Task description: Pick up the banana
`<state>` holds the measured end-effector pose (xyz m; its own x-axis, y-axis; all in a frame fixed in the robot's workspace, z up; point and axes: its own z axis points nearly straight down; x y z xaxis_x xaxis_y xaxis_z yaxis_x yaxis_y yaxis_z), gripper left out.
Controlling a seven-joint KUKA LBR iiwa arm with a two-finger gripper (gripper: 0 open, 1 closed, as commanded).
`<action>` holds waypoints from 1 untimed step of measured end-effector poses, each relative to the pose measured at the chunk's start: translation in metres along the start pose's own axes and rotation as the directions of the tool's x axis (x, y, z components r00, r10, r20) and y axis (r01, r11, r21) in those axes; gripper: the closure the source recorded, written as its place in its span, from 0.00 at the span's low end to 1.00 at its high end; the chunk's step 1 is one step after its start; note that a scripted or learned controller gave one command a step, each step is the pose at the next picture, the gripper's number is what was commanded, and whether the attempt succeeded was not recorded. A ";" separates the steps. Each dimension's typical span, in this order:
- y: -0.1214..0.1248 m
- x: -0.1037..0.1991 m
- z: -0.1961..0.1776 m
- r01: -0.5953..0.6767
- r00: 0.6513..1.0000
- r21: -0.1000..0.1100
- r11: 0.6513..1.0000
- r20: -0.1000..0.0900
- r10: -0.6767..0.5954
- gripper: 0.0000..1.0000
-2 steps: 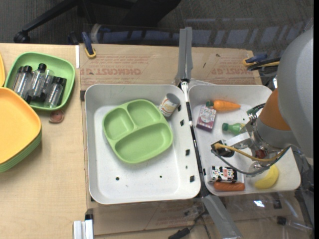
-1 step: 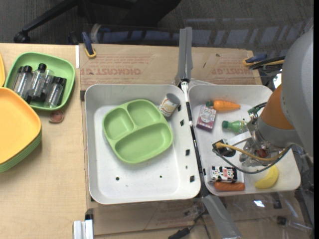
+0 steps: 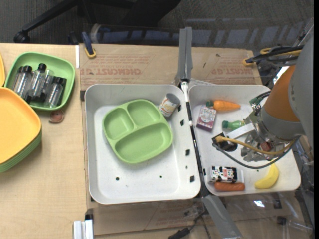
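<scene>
Gripper (image 3: 256,151), finger state impossible to tell, low in right bin (image 3: 294,183), banana (image 3: 267,178) just beside.

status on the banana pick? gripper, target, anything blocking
Gripper low in right bin, fingers not readable. Banana loose in bin's near-right corner, beside the arm, not held. Cables and arm body crowd the space just above it.

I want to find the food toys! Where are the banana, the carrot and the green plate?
banana (image 3: 267,178): camera view, middle of its yellow curve.
carrot (image 3: 227,104): camera view, middle of its orange body.
green plate (image 3: 110,137): camera view, its left rim.
</scene>
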<state>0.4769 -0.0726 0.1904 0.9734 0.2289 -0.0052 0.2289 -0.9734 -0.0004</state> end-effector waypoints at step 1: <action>-0.013 0.003 0.000 0.277 0.961 0.001 0.961 0.000 -0.277 1.00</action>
<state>0.4770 -0.0590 0.1901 0.8721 0.4893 -0.0050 0.4893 -0.8721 -0.0030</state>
